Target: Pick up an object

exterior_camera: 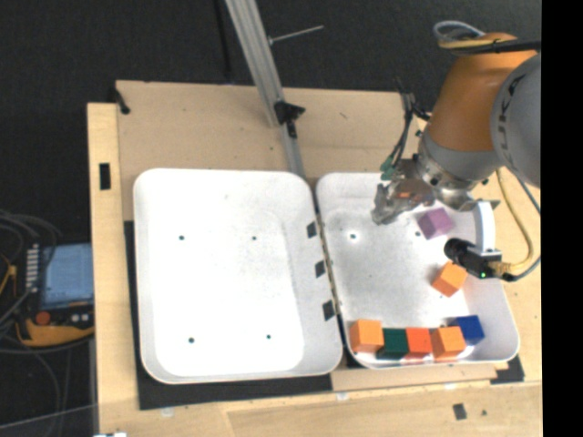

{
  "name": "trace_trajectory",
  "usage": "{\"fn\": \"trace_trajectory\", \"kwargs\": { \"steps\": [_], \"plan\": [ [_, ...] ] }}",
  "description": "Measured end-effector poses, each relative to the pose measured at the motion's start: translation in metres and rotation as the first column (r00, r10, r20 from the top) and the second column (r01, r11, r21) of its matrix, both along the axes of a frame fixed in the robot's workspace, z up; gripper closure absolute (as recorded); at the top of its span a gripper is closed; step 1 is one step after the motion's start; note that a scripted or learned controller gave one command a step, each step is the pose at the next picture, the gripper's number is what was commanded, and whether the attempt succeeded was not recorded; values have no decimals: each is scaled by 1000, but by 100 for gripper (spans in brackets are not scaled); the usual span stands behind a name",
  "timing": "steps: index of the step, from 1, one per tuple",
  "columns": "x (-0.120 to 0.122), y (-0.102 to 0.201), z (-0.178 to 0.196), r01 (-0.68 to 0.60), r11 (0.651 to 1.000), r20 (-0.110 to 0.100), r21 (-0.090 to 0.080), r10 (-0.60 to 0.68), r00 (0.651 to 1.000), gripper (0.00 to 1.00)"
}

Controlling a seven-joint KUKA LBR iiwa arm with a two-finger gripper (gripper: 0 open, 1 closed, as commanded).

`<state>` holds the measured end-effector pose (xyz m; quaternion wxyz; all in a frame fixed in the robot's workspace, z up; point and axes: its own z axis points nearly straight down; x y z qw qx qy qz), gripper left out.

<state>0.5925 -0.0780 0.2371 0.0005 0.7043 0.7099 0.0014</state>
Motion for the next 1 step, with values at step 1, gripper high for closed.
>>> {"fn": "trace_trajectory", "kwargs": {
  "steps": [1],
  "plan": [
    [18,55,-8,0,1000,-1,-1,0,1000,100]
  ]
}}
